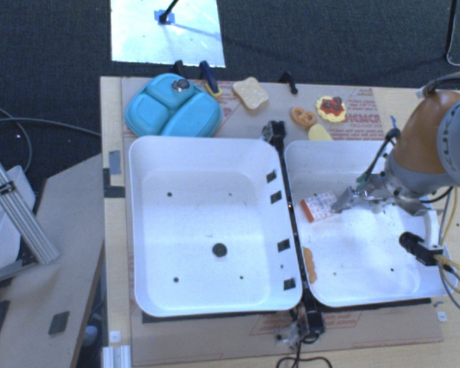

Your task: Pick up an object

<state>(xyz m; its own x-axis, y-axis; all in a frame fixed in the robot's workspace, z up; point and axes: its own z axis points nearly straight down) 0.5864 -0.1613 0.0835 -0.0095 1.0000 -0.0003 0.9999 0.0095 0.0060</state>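
Note:
A small red-and-white packet [319,205] lies in the right bin [368,278], near its left wall. My gripper [345,199] hangs low over that bin, its tip right beside the packet's right edge. An orange snack piece [309,265] leans against the bin's lower left wall. The grey arm with its orange band [425,140] reaches in from the right.
The left bin [192,159] holds a small dark round piece [219,249]. Behind the bins lie a blue divided plate [173,107], a toast slice [251,93], a pretzel [303,116], a small pizza toy [331,108] and a yellow piece [319,133].

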